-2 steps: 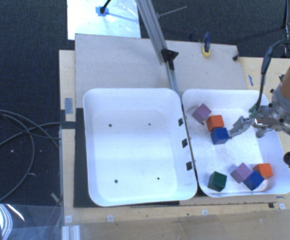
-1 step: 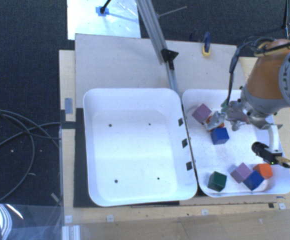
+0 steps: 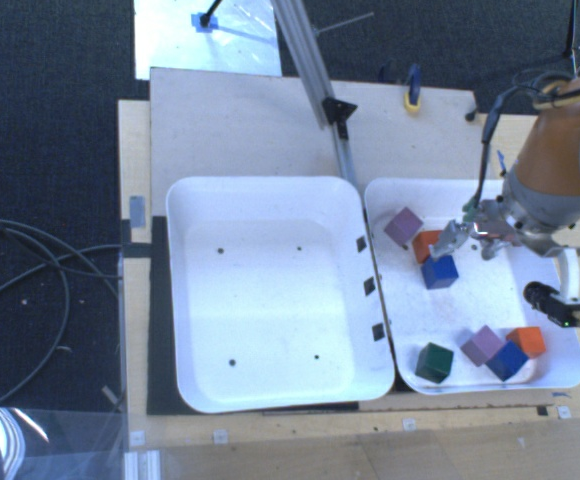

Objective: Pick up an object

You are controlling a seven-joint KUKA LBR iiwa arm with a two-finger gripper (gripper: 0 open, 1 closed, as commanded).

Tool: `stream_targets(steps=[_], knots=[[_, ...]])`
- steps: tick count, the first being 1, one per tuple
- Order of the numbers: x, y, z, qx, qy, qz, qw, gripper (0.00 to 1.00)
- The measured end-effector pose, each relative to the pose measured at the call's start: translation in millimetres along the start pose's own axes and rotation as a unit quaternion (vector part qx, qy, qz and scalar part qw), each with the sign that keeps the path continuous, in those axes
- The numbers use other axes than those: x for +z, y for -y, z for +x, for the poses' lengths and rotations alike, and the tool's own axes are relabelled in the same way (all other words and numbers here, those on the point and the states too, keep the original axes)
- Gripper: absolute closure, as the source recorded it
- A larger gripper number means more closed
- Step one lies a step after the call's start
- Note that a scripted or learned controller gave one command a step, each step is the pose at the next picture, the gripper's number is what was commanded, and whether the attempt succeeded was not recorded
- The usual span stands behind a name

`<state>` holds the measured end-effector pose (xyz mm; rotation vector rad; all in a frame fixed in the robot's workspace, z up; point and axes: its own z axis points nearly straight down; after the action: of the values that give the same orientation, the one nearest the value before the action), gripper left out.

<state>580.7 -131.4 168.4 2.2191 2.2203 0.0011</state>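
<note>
Whether the hand (image 3: 457, 240) is clenched or released cannot be told; it is seen in the right bin (image 3: 570, 373), just above a blue cube (image 3: 439, 271) and beside an orange cube (image 3: 427, 245). A purple cube (image 3: 403, 226) lies to their left. A green cube (image 3: 434, 362) is placed near the front rim.

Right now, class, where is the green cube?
The green cube sits in the right bin, near its front edge, left of the purple cube and blue cube.
</note>
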Motion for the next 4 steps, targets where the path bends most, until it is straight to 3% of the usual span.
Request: stream_targets(steps=[1, 2, 3, 4], knots=[[82, -1, -1, -0.001, -0.001, 0.003, 1.0, 0.0], [67, -4, -2, -0.002, 0.0, -0.001, 1.0, 1.0], [-27, -31, 79, -0.006, -0.002, -0.004, 1.0, 1.0], [-22, -49, 143, -0.006, -0.002, 0.0, 1.0, 1.0]])
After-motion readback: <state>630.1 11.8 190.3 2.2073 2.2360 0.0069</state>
